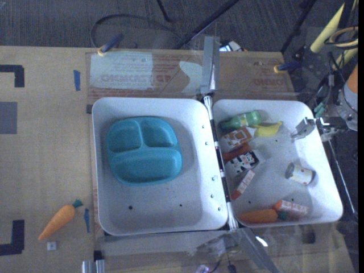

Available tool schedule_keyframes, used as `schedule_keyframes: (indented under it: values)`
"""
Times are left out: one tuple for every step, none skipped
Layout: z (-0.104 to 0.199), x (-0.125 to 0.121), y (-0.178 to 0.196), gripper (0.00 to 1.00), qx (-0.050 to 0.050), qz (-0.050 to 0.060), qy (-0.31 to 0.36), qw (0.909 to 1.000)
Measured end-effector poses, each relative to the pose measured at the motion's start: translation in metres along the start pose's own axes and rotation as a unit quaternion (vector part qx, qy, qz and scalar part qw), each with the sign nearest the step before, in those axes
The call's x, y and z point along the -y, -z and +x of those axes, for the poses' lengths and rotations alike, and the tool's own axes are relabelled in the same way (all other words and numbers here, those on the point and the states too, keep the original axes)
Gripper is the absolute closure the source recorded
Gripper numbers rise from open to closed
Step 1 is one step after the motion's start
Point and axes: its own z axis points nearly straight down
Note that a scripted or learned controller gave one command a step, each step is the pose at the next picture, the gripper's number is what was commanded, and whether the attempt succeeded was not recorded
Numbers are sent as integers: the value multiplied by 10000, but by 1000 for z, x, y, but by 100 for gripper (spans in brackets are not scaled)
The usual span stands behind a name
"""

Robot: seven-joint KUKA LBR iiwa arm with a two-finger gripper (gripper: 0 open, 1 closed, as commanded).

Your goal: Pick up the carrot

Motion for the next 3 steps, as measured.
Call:
schedule_keyframes:
  values:
    - [-3,-66,155,0,21,-25,68,10000]
    - [15,-23,176,0,10,-8,1892,9819]
    - [33,9,202,0,13,-14,3955,9184]
